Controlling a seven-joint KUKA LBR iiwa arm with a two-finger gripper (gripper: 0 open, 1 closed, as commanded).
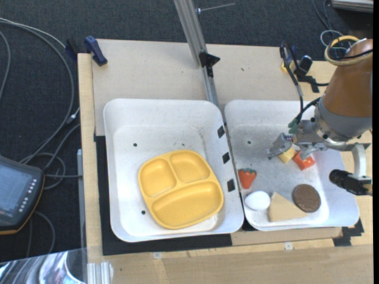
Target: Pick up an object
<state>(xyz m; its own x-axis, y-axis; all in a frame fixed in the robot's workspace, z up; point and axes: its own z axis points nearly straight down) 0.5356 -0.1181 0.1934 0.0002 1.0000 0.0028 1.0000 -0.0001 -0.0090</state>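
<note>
A pale, matte wooden surface [154, 70] carries two shallow white bins side by side, both with rounded corners and a faintly speckled finish. The left bin [118, 123] holds a smooth yellow plastic plate [180, 188], roughly oval and moulded into three compartments, two small ones at the far side and one wide one nearer the camera; its long axis runs slantwise from upper left to lower right. The right bin [254, 120] holds several small items: a red strawberry-shaped toy [247, 177] with a green top near the bin's left wall, a round white disc [257, 201] just below it, a tan wedge-shaped block [285, 209] touching or just beside the disc, and a flat, round brown piece [307, 197] beside the wedge. Farther back lie a small yellowish block [288, 155] and a red-orange block [305, 161], close together. The grey arm with its orange band reaches in from the right, and its gripper [284, 148] sits low over these two blocks, right at the yellowish one. Whether the fingers are spread or closed, or grasp anything, cannot be told from this angle.
</note>
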